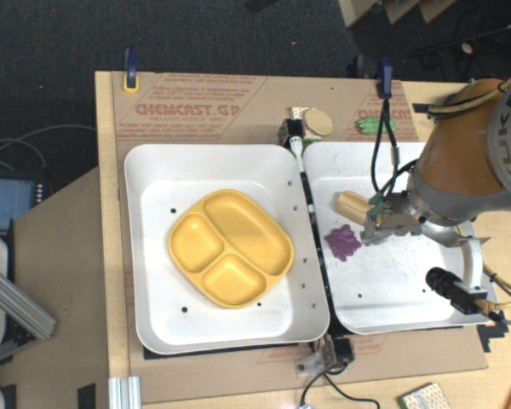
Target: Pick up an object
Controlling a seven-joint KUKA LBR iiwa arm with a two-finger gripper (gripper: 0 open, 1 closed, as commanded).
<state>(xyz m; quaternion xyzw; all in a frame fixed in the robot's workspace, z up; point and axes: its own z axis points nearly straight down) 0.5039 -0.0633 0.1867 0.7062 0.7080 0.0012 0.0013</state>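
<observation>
the purple object lies on the floor of the right bin, near that bin's left wall, with a tan wooden block just above it and slightly right. the claw hangs just right of the purple object, close by the block's right end, and i can't tell how its grip is set from this angle. left of the purple object, past the divide, a yellow divided plate sits in the left bin on the cardboard-topped surface.
</observation>
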